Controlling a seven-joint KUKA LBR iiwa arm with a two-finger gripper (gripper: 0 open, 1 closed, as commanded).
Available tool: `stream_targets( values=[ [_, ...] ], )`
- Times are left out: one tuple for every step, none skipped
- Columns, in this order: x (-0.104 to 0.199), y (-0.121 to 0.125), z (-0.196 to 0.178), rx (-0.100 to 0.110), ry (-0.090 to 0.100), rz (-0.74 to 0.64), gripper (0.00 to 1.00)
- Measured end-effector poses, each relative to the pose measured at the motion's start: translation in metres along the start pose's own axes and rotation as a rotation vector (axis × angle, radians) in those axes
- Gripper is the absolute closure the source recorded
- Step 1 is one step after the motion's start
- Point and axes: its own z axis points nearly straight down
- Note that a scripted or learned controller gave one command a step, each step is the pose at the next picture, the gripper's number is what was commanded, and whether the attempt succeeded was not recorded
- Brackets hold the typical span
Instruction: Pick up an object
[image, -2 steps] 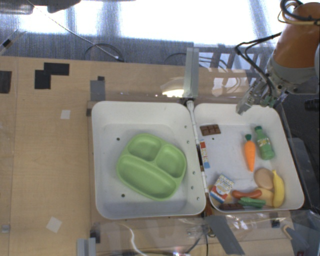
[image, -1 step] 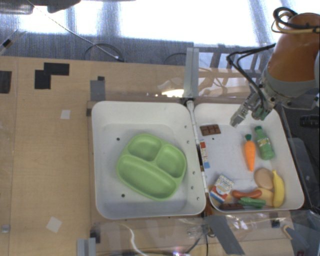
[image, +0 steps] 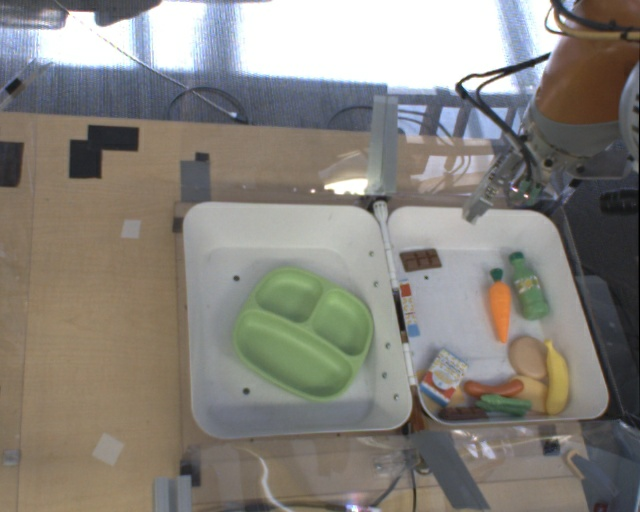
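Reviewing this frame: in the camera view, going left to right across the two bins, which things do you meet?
Green divided plate → chocolate bar → small carton → carrot → green bottle → banana. I skipped the pieces overlapping along the near edge.

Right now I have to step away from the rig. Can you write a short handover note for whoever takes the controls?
Gripper: hangs above the far edge of the right bin, nothing visible between its fingers; open or shut is not clear.
Right bin: chocolate bar near the divider, carrot and green bottle mid-bin, egg, banana, sausage, green pod and small carton piled at the near edge.
Left bin: green divided plate.
Done: nothing picked yet.
Left: choose an object, descend, grasp, lift. The carrot lies apart from the pile and seems the easiest.
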Motion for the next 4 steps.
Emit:
stream_targets(
  values=[
    [0.016,-0.014,0.021,0.000,0.002,0.114,1.00],
    [0.047,-0.078,0.120,0.004,0.008,-0.043,1.00],
    [0.070,-0.035,0.016,-0.006,-0.008,0.015,1.00],
    [0.084,-0.115,0.162,0.007,0.011,0.237,1.00]
  ],
)
